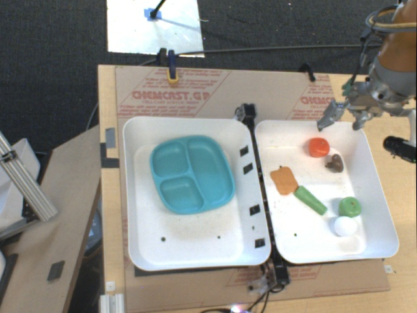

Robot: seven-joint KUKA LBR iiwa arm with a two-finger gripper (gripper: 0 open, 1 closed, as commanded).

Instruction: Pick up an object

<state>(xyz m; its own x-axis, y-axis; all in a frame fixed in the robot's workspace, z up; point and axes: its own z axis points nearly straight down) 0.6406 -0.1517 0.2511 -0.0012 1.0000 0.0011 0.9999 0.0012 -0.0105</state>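
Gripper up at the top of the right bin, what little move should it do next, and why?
Probably drop down and a bit forward onto the orange round piece. The gripper hangs open above the right bin's far edge, holding nothing, and that piece lies nearest it.

An orange-red round piece [318,147] lay near the far wall of the right bin [378,194]. Just beside it, nearer the right wall, sat a small brown lump [335,163]. A flat orange spatula-like piece with a green handle [297,189] lay slantwise at the bin's middle, blade toward the left. A green round piece [350,207] rested near the right wall, touching a white ball [345,226] in front of it.
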